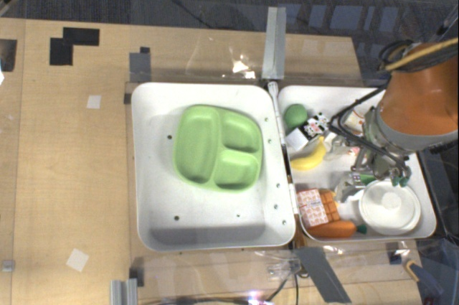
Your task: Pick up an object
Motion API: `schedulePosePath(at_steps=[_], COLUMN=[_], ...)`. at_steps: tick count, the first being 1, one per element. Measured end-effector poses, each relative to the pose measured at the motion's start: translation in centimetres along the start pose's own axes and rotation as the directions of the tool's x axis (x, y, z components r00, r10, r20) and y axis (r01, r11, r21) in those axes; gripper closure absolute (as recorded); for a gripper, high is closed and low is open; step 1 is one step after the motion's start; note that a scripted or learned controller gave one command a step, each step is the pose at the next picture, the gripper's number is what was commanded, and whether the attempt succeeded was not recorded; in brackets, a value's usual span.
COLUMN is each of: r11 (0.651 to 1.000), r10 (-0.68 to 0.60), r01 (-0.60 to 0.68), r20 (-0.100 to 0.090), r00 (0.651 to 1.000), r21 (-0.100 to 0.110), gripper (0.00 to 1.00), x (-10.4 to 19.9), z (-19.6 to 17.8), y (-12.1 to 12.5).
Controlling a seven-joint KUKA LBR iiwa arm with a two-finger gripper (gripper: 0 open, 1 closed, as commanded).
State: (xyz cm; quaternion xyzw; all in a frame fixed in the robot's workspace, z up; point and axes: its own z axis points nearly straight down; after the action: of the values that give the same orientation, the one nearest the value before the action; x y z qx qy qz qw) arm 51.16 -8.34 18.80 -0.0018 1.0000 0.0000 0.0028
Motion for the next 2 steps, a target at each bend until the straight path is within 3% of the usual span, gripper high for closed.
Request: schedulePosePath(at_steps=[1, 2], r11=[0.992, 0.993], r10=[0.126, 0.12], r01=[-0.126, -0.12], r20=[0.014, 0.019], r00=[0.992, 0.993], r21=[0.0, 0.0], gripper=[0.0, 0.0], x=[-1.6, -5.5], z=[8.7, 9.2], y=[-1.5, 0.1])
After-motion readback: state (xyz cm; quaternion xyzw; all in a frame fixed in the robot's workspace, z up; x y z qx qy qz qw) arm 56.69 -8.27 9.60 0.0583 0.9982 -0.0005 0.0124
